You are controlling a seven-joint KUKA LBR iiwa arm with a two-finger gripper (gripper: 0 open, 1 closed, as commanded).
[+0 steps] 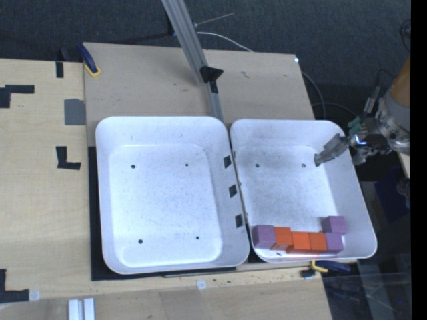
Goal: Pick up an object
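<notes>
Blocks (pixel 301 237), purple and orange, sit packed along the near wall of the right bin (pixel 293 133). Gripper (pixel 331 149) hangs over that bin's far right rim, well apart from them; fingers' state can't be told. Risk: tight packing against the wall could block a clean grasp.
</notes>
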